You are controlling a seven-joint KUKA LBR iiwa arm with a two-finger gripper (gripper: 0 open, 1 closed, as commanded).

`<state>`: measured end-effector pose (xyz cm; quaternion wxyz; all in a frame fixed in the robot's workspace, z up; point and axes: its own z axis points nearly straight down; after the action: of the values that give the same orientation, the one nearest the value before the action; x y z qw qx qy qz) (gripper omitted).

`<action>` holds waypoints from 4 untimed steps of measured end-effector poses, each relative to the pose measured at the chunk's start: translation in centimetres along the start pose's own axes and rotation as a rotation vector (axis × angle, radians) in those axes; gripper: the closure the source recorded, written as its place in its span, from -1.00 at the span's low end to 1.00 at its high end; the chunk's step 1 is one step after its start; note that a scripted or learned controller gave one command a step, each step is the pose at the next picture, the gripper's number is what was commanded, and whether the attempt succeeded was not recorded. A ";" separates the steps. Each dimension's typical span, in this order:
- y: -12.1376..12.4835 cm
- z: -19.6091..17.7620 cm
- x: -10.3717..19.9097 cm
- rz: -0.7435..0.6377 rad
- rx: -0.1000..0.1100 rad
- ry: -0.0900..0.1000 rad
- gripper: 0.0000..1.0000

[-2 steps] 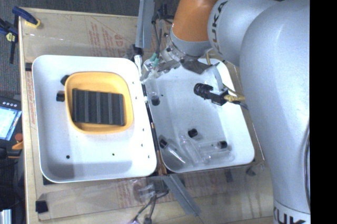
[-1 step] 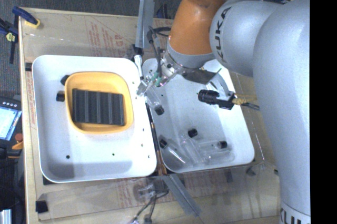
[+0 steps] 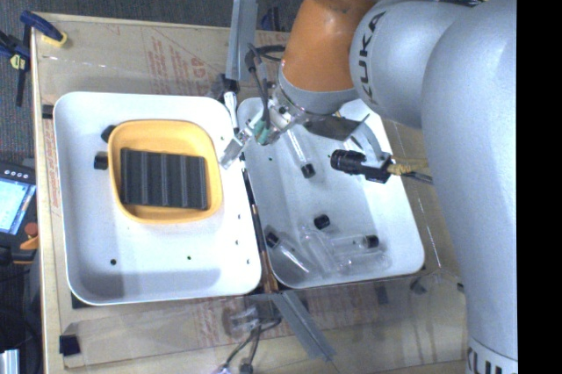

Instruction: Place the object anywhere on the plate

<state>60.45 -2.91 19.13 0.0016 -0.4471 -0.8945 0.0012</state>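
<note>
1. plate (image 3: 165, 135): yellow, rounded-square, with a dark ribbed insert in its middle; sits in the left bin (image 3: 132, 267)
2. objects, right bin (image 3: 399, 223): small black piece (image 3: 321, 222) near the centre; clear plastic pieces (image 3: 338, 251) along the near edge; which of them is the task's object cannot be told
3. arm (image 3: 421, 56): grey with orange band, over the right bin's far end
4. gripper (image 3: 263, 128): at the bins' shared edge, beside the plate's right rim; whether it is apart or together cannot be told
</note>
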 end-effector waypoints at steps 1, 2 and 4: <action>2.9 -0.5 3.6 0.032 -0.002 -0.002 -1.00; 6.2 -4.3 9.3 0.064 -0.002 -0.002 -1.00; 6.2 -5.3 9.3 0.061 0.000 -0.002 -1.00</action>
<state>59.85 8.27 24.37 0.0006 -0.4741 -0.8805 0.0016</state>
